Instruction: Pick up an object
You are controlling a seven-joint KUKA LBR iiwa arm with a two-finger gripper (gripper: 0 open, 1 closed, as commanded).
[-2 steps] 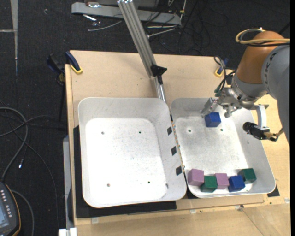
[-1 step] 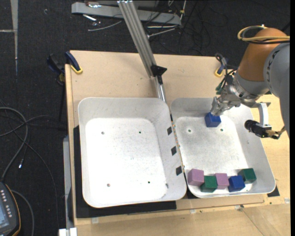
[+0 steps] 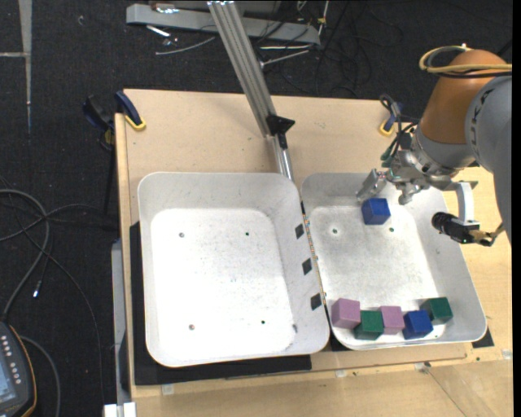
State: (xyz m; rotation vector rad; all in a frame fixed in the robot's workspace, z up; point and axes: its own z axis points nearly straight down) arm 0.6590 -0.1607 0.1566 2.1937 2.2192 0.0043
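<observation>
A: Where is the blue cube point(image 3: 375, 212)?

B: In the right bin point(image 3: 456, 269), near its far end, directly under the gripper point(image 3: 389, 189). It looks raised off the bin floor, but I cannot tell for certain.

A: Does the gripper have it?

B: The fingers are spread, one on each side above the cube's top. I cannot tell whether they touch it, so I would not call it held.

A: Which way does the cube point?

B: It has no long axis; its sides look equal. It is turned slightly, so its edges run a little askew to the bin walls, with one face toward the camera.

A: What else lies in that bin?

B: Five blocks in a row along the near wall: a purple block point(image 3: 346, 312), a green block point(image 3: 370, 323), a pink block point(image 3: 392, 319), a second blue block point(image 3: 418, 323) and a dark green block point(image 3: 440, 309). They touch or nearly touch one another, well apart from the cube.

A: And the surface?

B: The left bin point(image 3: 155, 244) sits just beside the right one, both white and speckled, on a tan wooden counter point(image 3: 203, 130). Yellow-tipped clamps point(image 3: 130, 112) grip the counter's far corners. A metal pole point(image 3: 248, 69) slants up from between the bins.

A: The room?

B: Dark carpeted floor point(image 3: 57, 163) with loose cables point(image 3: 32, 228) on the left, and a metal frame point(image 3: 220, 18) at the top.
</observation>
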